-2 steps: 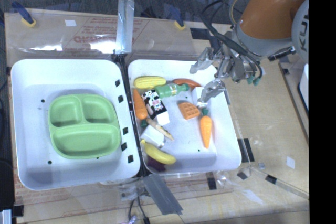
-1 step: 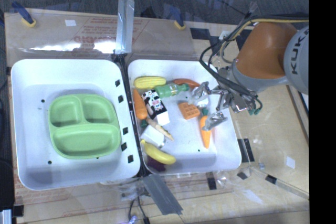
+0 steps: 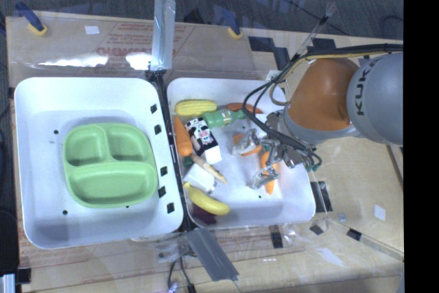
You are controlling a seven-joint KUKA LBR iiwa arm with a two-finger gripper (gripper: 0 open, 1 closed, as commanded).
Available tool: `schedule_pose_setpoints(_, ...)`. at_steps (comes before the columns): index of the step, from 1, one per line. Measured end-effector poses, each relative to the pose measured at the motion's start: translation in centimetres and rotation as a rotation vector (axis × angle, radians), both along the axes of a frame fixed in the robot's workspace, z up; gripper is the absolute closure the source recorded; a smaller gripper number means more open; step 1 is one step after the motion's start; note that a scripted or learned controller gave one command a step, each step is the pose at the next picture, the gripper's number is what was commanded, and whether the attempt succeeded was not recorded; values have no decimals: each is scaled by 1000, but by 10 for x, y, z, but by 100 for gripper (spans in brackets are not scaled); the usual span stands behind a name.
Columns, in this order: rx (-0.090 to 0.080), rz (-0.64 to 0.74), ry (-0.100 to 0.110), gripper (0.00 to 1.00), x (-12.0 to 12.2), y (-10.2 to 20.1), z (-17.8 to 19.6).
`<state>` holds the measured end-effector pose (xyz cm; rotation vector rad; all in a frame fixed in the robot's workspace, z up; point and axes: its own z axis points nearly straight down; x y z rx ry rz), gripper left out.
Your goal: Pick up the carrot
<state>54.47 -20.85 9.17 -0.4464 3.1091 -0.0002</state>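
**Arm over the right bin**

The gripper [image 3: 269, 165] hung low in the right bin [image 3: 295, 206]. I could not tell how its jaws stood. The carrot [image 3: 182, 137] lay by that bin's left wall, well apart from it.

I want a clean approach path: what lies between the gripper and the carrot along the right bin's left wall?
In the camera view, between the gripper and the carrot stands a black-and-white carton; right of it the right bin shows bare white floor.

bins [image 3: 41, 168] — smooth white plastic; tray [image 3: 108, 165] — matt
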Motion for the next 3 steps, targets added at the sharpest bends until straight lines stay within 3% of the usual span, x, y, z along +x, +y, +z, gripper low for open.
schedule_pose_setpoints(1, -1, 8, -4, 100, 2, 2, 11)
schedule_pose_setpoints(2, 0, 9, -4, 0, 2, 3, 11)
schedule_pose_setpoints(3, -1, 17, -7, 100, 4, 5, 22)
